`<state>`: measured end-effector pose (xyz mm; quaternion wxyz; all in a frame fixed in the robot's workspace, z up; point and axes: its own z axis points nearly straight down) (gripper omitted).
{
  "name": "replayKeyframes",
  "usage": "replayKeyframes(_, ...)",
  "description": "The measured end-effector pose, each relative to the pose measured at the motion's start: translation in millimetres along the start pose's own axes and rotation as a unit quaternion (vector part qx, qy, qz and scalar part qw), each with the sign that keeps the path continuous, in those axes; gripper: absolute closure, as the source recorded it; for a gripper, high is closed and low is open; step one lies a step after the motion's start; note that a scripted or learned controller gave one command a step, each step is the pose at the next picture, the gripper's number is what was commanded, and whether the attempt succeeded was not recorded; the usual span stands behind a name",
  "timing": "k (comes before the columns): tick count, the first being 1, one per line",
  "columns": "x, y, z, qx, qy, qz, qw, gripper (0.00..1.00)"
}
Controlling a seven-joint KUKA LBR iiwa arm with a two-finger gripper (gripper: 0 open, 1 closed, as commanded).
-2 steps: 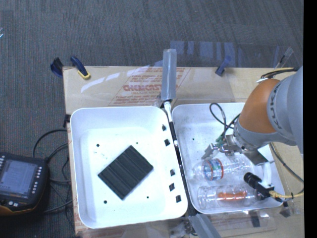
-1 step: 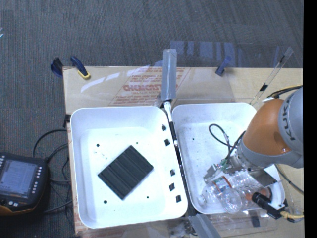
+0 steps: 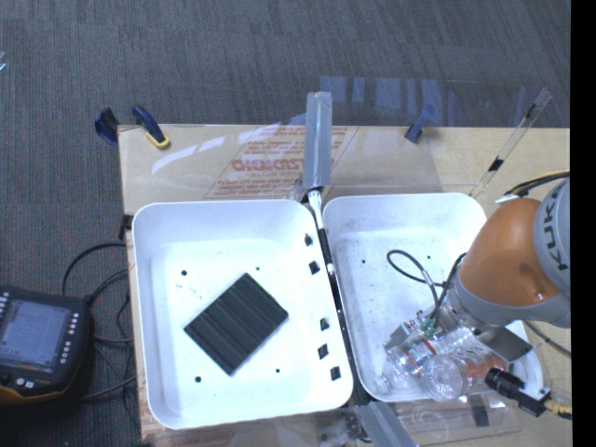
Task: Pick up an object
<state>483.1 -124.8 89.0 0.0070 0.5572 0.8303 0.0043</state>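
The gripper [image 3: 424,343] is seen low in the right bin [image 3: 372,214], close to that bin's near wall, with the arm [image 3: 510,259] and its orange band rising behind it to the right. Whether anything is held cannot be told: the tip is lost among clear plastic parts and wiring.

The dark ribbed pad [image 3: 237,322], the one loose object seen, lies flat in the left bin [image 3: 154,240], well apart from the gripper and to its left, turned cornerwise to the bin walls. Between the gripper and the pad stands the doubled wall where the two bins meet, marked by a row of small dark tabs [image 3: 322,324].

Just above the gripper a thin black cable loop [image 3: 405,264] lies over the floor of the right bin. A clear plastic fitting [image 3: 445,371] sits directly below and right of the gripper, near the bin's near rim.

Open white floor is left in the far and left parts of the right bin. Around the pad, bare floor is seen on all sides, and none of its corners touches a wall. Beyond both bins the counter [image 3: 196,166] carries a clear sheet, with blue clamps [image 3: 147,127] at its far edge. A handheld control pendant [image 3: 37,338] lies on the carpet, far left of the gripper.
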Motion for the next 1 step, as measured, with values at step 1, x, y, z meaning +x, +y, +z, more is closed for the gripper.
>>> replayKeyframes(1, 1.0, 1.1, -6.8, 0.002, 0.003, 0.001, 1.0000, 1.00)
